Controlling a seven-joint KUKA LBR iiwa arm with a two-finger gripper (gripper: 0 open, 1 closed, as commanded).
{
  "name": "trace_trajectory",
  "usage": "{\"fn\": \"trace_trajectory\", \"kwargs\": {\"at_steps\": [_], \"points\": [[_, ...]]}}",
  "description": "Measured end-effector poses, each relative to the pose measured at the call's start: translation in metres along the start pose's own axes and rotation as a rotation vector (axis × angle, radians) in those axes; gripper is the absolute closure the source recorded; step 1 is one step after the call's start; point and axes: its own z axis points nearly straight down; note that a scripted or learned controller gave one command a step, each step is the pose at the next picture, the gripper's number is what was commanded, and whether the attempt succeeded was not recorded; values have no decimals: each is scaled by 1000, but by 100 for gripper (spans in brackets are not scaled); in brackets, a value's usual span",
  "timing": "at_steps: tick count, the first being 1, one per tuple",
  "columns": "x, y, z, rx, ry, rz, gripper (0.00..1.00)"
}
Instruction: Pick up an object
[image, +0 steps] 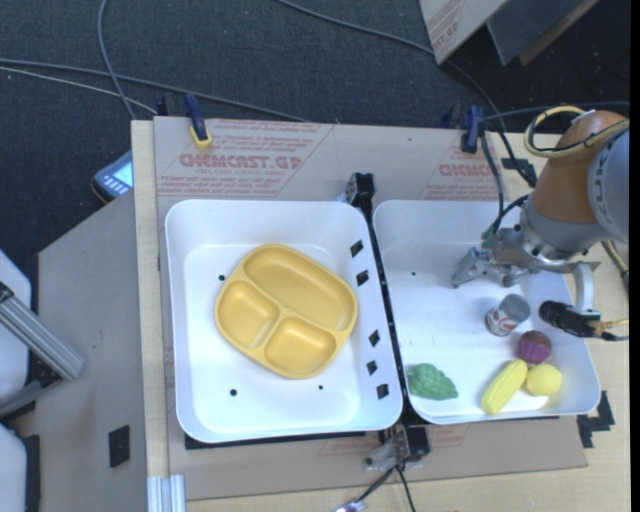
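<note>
In the right bin (430, 240) lie several small objects. A green leafy piece (432, 381) rests near the front left. A yellow corn cob (503, 387) and a yellow lemon-like ball (545, 380) sit at the front right, with a purple ball (534, 347) just behind them. A small grey and red can-like item (507, 316) lies further back. My gripper (488, 268) hangs over the back middle of this bin, just behind the can-like item and apart from it. Nothing shows in its grasp.
The left bin (190, 300) holds a yellow divided plate (287, 310). A black divider with clips (368, 290) runs between the bins. The orange-banded arm (575, 180) covers the right bin's back right corner. Cables trail across the dark floor behind the bench.
</note>
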Motion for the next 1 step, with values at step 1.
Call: {"fn": "trace_trajectory", "kwargs": {"at_steps": [1], "points": [[0, 2, -15, -8, -2, 0, 100]]}}
